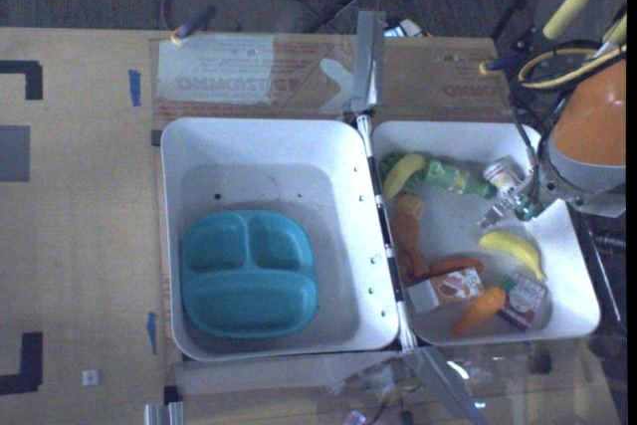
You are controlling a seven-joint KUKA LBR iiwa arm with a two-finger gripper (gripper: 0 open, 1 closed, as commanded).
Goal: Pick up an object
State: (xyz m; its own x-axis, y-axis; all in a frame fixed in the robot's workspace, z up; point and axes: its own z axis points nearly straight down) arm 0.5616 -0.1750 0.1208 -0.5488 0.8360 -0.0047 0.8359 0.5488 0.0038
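Observation:
The right bin point(577, 254) holds several toy foods. Among them are a yellow banana point(514, 252), a greenish banana point(401, 175), a green bottle point(445, 177), a small white cup point(503, 176), a brown hot dog bun point(406, 236), a red sausage point(455, 267), a small carton point(448, 291), a carrot point(480, 310) and a purple packet point(526, 300). My gripper point(512, 208) hangs over the bin's right half, between the white cup and the yellow banana. It is open, with nothing between its fingers.
The left bin point(199, 154) holds a teal divided plate point(247, 274). The arm's grey body and orange band point(594, 129) overhang the right bin's far right corner. Cables and stand legs lie beyond the bench at the back.

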